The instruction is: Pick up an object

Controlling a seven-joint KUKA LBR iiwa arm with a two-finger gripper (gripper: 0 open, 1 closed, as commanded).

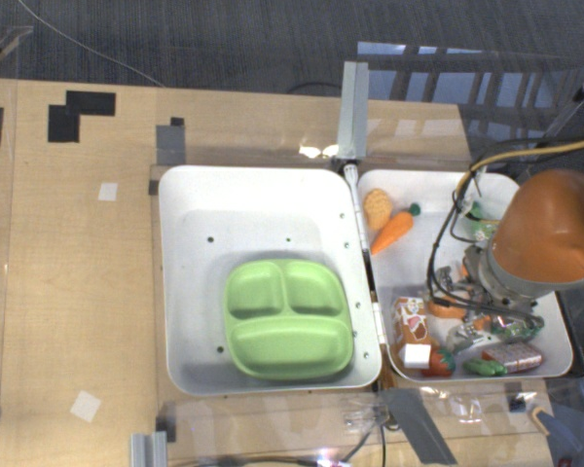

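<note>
- Pincer low in right shallow white bin, under the orange wrist band; jaw state cannot be told.
- Green three-compartment plastic plate lies flat in left white bin.
- Orange toy carrot, a likely pick, lies well apart from the pincer.

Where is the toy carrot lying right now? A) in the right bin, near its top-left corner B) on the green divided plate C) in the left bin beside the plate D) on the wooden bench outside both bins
A: the toy carrot lies in the right bin, near its top-left corner.
</note>
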